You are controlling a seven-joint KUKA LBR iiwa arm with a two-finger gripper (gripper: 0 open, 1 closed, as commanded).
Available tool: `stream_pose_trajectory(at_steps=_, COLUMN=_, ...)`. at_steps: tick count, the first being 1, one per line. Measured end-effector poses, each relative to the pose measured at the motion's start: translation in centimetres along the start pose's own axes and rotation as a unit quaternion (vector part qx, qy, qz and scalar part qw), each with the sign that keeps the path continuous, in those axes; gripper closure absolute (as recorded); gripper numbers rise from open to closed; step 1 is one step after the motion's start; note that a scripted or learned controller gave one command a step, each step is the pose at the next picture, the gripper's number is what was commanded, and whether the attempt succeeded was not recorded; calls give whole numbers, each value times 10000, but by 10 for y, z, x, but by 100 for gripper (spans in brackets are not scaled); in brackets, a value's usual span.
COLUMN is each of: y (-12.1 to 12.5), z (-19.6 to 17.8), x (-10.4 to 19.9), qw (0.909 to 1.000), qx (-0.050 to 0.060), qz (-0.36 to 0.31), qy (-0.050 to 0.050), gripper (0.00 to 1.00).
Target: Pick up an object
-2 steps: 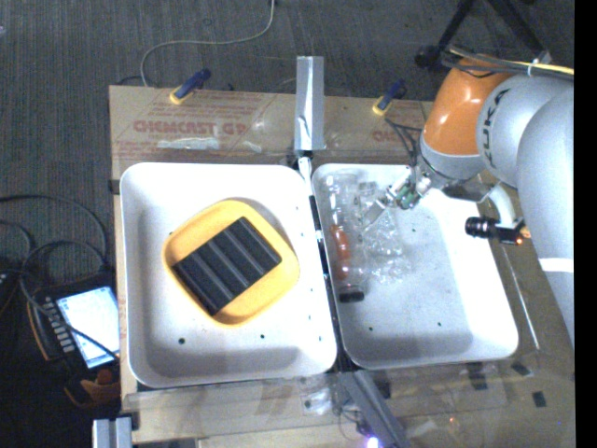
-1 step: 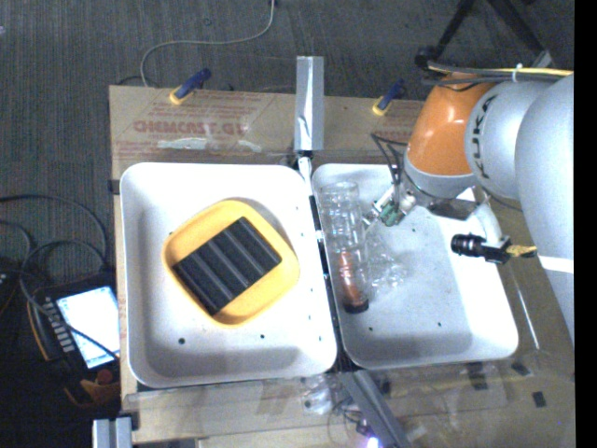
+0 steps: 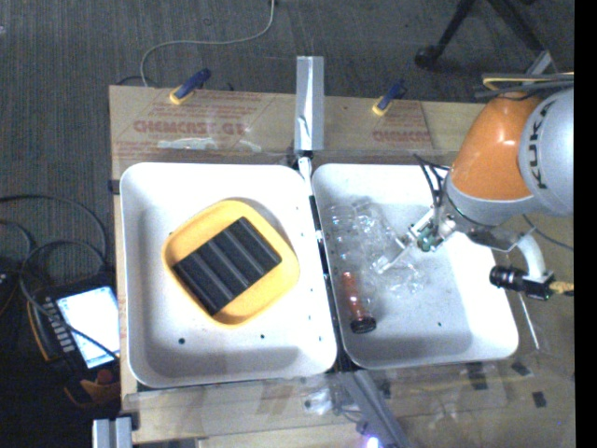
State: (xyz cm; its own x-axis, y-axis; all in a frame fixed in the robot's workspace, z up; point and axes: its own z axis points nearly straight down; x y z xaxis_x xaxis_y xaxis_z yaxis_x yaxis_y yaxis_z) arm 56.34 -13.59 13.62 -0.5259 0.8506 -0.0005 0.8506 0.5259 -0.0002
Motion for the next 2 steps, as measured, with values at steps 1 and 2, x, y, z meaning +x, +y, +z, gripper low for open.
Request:
stream_pose_trajectory(at_steps=1, y=0, z=0, x=0, qw=10000, qx=0, qz=-1, qy=1, gripper=0)
stream_pose_trajectory(at_steps=2, y=0, z=0, x=0, qw=10000, qx=0, qz=-1, qy=1, gripper=0)
